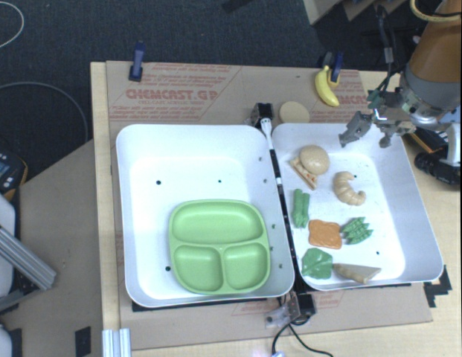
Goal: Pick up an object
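While no single item is singled out, the right bin point(409, 199) carries the candidates: a tan mushroom-shaped piece point(312, 158) near its upper left, with a thin brown strip point(303, 172) touching its lower edge; a croissant point(350, 187) to the right of those; a green pod point(300, 207) upright along the left wall; an orange slab point(324, 233) below centre; a dark green leafy piece point(356, 230) just beside it on the right; a green lump point(317, 263) near the front wall; a pale wedge point(356, 273) touching that lump's right side.

Tool point(371, 131): poised over the bin's upper right corner, fingers spread apart, nothing between them; well apart from every item.

Left bin point(141, 169): one green divided plate point(219, 245) with three compartments, in the front right part.

Bench point(178, 88), behind the bins: a banana point(327, 88) and a round beige disc point(294, 112), both outside the bins; a blue clamp point(136, 62) at the board's far left edge.
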`<state>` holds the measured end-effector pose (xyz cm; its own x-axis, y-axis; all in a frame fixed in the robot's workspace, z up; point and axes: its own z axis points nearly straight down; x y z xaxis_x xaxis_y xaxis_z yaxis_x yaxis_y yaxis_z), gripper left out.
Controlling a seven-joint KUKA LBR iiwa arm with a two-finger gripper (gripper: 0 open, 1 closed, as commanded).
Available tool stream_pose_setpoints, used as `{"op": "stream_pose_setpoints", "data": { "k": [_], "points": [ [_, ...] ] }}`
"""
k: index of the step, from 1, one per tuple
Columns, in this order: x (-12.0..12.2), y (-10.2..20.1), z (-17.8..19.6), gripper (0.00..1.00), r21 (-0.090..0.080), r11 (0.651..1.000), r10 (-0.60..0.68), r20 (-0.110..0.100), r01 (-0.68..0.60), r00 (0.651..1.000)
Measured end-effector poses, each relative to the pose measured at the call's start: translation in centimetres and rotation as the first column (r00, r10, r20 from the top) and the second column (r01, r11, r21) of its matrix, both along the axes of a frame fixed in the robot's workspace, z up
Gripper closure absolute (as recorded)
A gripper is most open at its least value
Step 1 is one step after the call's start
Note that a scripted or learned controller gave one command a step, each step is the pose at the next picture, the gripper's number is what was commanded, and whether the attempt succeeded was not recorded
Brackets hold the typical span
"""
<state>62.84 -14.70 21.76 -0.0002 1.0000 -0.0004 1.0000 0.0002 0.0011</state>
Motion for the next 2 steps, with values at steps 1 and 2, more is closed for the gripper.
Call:
{"op": "stream_pose_setpoints", "data": {
  "k": [1, 2],
  "points": [
    [-5.48, 1.12, 20.53, 0.00, -0.004, 1.000, 0.002, 0.019, -0.001, 1.000],
    [-5.37, 1.13, 20.50, 1.00, -0.003, 1.000, 0.001, 0.005, -0.001, 1.000]
  ]
}}
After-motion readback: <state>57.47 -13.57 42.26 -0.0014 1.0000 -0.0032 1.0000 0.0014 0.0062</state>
